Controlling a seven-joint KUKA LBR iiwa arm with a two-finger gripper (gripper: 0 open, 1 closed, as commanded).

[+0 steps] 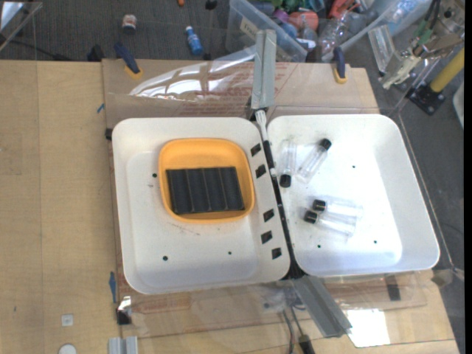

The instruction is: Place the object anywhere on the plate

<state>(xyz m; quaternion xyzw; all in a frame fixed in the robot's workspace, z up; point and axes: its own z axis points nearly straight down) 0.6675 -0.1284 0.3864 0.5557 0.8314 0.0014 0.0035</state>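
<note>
While the left bin [140, 264] holds an orange plate [206, 153] carrying a black ribbed block [205, 189], the right bin [383, 190] holds four clear black-capped vials [335, 214], scattered near its left side. Gripper state: cannot tell.

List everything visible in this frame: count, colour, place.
plate: 1, orange, left bin
ridged block: 1, black, lying on the plate
vials: about 4, clear with black caps, lying in the right bin near the divider; exact count hard to tell
left bin: 1, white, bench left half
right bin: 1, white, bench right half
divider: 1, dark tabs, between the bins
storage tub: 1, clear, holds mixed colourful items, behind the bench
clamps: 2, blue and orange, bench back edge
</note>
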